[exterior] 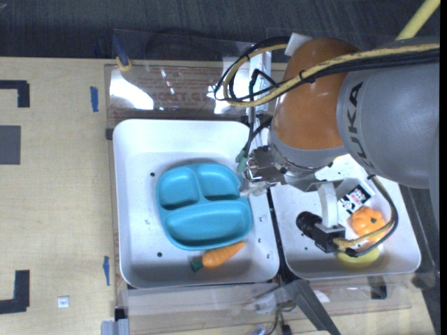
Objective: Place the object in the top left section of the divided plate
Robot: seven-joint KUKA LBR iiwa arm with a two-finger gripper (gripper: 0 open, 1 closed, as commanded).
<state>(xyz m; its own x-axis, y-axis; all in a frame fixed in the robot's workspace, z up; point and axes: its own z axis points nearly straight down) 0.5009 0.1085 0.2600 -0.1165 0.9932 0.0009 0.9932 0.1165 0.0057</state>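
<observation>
The blue divided plate [206, 222] has all three sections open from above; a toy carrot [221, 254] lies against its lower edge, and the arm [314, 117] overhangs its right rim.

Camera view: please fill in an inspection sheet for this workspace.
Surface: wooden bench bearing a left bin and a right bin.
Job's things: blue divided plate in the left bin, its sections bare.
Clutter: carrot at the plate's lower edge; orange toy and yellow thing in the right bin.
Grippers: gripper over the seam between the bins, by the plate's right rim.
Cables: yellow cable running along the arm.
Surroundings: dark floor beyond the bench; clear sheet behind the left bin.
</observation>
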